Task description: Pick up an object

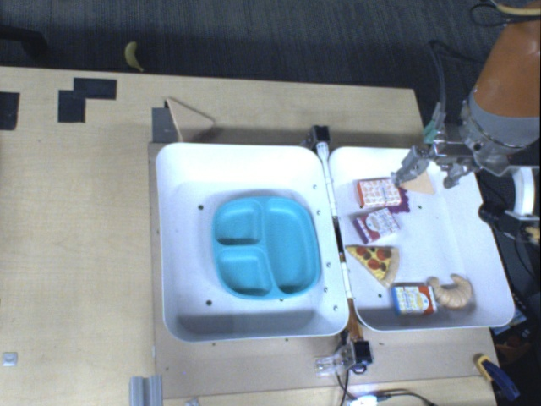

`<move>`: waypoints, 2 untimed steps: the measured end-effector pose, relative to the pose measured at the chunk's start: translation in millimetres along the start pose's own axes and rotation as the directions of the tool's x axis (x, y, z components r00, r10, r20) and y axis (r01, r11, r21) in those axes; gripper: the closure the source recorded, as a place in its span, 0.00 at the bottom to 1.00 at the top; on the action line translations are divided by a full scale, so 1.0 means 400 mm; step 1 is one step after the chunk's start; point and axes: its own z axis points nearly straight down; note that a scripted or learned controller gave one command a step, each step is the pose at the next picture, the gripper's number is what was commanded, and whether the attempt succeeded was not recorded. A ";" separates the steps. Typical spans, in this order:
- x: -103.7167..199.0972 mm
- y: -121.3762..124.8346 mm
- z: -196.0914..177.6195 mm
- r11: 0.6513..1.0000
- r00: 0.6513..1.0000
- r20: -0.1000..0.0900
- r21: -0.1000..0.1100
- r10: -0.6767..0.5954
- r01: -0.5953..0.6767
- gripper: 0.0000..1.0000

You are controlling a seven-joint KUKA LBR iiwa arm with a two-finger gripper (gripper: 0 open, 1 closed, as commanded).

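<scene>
Two white bins sit side by side. The left bin (pixel 177 227) carries a blue divided tray (pixel 266 245), flat in its middle. The right bin (pixel 473 252) carries the loose items, spread apart so each could be reached alone: a red-and-white packet (pixel 378 194) near the top, a purple packet (pixel 380 223) just below it, a pizza slice (pixel 374 261) near the divider, a small carton (pixel 412 299) and a croissant (pixel 455 291) touching it at the bottom.

The arm comes in from the right, orange band uppermost, wrist bent down over the top of the right bin. The gripper (pixel 431 166) hangs just beside the red-and-white packet, over a pale tan piece (pixel 423 184). Two dark prongs appear parted with nothing clearly between them, though the view is too blurred to be sure. Likely target: the tan piece or the packet.
</scene>
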 end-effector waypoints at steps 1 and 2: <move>-0.141 -0.015 0.264 1.000 1.000 0.001 0.003 0.004 -0.004 0.00; -0.171 -0.094 0.479 1.000 1.000 0.002 -0.004 0.003 -0.003 0.00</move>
